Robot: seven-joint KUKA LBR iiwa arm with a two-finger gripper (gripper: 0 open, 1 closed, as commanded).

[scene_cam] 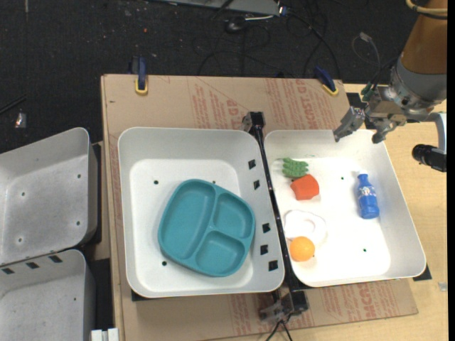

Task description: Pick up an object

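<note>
I see a teal tray (206,227) in the left bin (135,190). The right bin (398,247) holds a blue bottle (367,196), a red block (306,187) and an orange ball (302,249). My hand (364,128) hovers released above its far rim; descending here, I'd risk striking that rim.

Faint red printing is running across the flat brown cardboard sheet (213,98) that is lying under the two bins, in repeated lines seen upside down and at angles. Along the near edge the same red lettering is showing again (too small and washed out to spell with any confidence). The small blue plastic bottle (367,197) is carrying a pale label whose wording is not resolving into anything readable.
</note>
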